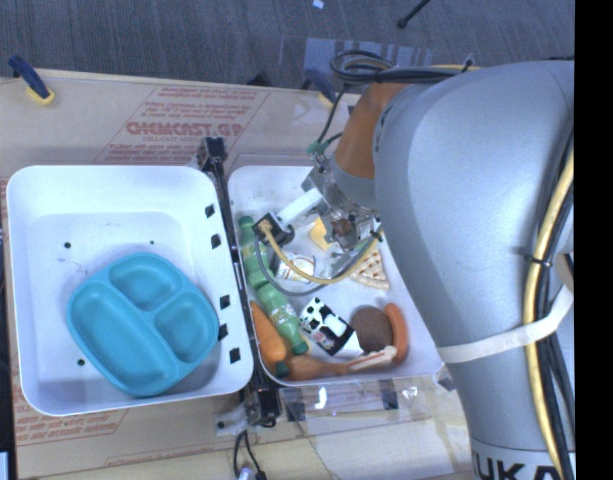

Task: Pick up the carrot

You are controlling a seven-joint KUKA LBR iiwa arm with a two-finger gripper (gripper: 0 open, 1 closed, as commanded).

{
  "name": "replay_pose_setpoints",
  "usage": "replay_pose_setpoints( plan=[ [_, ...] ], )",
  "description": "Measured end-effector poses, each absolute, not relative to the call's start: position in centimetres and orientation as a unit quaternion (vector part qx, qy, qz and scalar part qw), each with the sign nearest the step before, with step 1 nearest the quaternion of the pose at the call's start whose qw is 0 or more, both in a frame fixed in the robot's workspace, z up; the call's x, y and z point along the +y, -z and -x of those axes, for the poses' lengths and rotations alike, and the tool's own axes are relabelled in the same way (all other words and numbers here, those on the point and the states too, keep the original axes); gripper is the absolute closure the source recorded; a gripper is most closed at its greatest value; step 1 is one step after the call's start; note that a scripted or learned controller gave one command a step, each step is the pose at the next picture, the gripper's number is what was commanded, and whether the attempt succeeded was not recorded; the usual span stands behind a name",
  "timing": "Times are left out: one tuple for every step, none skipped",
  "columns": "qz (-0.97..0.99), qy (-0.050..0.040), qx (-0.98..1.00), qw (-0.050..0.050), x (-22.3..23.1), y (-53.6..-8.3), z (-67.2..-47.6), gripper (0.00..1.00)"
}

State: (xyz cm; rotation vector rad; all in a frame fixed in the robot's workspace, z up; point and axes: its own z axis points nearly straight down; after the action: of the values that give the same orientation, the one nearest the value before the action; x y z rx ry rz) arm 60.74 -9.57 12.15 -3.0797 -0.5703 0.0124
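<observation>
The carrot (268, 337) is a short orange piece lying along the left wall of the right bin (248, 183), near its front corner. It rests beside a green bottle (273, 293) and a black-and-white cow toy (326, 326). My gripper (338, 230) hangs over the middle of the right bin, up and to the right of the carrot and apart from it. Cables and the wrist crowd around it. The grey arm covers the bin's right side.
A brown round item (370, 324), a reddish sausage (397, 332), a waffle-like wedge (372, 267) and a yellow slice (319, 231) also lie in the right bin. The left bin (46, 193) holds a blue divided plate (141, 321). A black divider (222, 238) separates the bins.
</observation>
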Motion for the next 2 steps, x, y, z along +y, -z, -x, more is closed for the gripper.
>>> replay_pose_setpoints(
  plan=[
    [0.986, -0.0088, -0.164, 0.003, -13.0, -9.0, -59.5, 0.00],
    [0.986, -0.0115, -0.168, 0.008, -12.8, -10.0, -59.5, 1.00]
  ],
)
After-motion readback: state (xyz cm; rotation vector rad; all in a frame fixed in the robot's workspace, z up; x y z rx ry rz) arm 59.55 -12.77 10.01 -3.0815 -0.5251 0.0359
